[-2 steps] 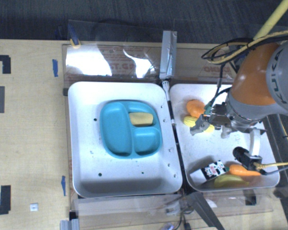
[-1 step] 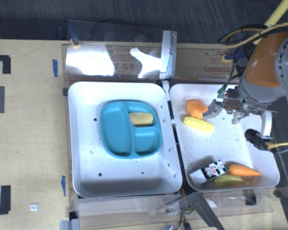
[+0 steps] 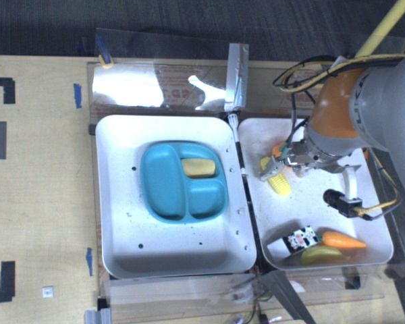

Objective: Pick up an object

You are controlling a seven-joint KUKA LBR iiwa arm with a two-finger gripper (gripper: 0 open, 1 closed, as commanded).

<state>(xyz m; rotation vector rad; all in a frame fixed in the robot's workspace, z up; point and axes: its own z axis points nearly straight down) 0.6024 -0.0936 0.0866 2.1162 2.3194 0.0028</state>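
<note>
My gripper [image 3: 287,160] sits over the corn [image 3: 279,181] near the right bin's [image 3: 374,248] left edge; grip unclear, nothing lifted yet.

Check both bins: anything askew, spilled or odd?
Nothing spilled or damaged. Blue divided tray sits flat in the left bin, a yellow piece in one compartment. Carrot and other items cluster at the right bin's near edge.

Tool [image 3: 288,159] low (arm from right)

Blue tray [image 3: 163,181] holds a yellow sponge [image 3: 198,168]; orange carrot [image 3: 343,240] nearby.
</note>
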